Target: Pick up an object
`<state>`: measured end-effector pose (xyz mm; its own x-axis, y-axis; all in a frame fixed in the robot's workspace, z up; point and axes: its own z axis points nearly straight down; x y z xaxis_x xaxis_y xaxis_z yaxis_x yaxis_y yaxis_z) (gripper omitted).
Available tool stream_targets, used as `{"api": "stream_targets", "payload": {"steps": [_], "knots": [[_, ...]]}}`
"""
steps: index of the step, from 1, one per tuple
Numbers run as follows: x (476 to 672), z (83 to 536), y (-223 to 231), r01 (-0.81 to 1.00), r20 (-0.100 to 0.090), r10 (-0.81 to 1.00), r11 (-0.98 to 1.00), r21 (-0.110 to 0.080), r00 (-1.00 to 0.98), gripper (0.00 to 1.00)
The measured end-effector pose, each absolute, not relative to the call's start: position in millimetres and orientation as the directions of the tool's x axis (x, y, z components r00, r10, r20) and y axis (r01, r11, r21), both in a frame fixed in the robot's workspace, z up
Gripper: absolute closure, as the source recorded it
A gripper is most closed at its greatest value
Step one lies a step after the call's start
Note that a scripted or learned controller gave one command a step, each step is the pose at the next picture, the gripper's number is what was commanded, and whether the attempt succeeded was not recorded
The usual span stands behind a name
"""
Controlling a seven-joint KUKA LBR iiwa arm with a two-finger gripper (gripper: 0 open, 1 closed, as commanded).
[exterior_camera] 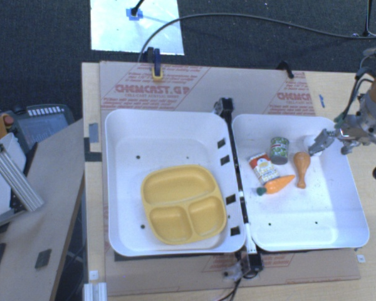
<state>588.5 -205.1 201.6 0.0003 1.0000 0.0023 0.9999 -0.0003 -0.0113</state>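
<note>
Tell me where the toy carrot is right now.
The carrot lies in the right-hand bin, toward its left-centre, just below the red-and-white packet and left of the drumstick.

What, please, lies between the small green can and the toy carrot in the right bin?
In the camera view, a red-and-white packet lies between the green can and the carrot, touching the carrot.

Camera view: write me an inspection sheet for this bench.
Surface: bench bearing left bin and right bin.
Job's things: in the right bin, drumstick, carrot, can, red-and-white packet, close together.
Clutter: yellow divided tray in the left bin.
Grippers: gripper over the right bin's upper right, holding nothing.
Cables: black cable on the floor.
Surroundings: pendant at left.
</note>
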Motion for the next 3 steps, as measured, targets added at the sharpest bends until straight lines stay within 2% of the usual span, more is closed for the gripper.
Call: {"api": "stream_targets", "payload": {"steps": [1,2,3], "knots": [[591.6,210,-204,1.0,-0.001,1.0,0.003,0.002,-0.003,0.0],[594.1,168,-202,1.0,0.0,1.0,0.003,0.0,-0.003,0.0],[591.0,106,-200,1.0,0.0,1.0,0.002,-0.002,-0.002,0.0]]}}
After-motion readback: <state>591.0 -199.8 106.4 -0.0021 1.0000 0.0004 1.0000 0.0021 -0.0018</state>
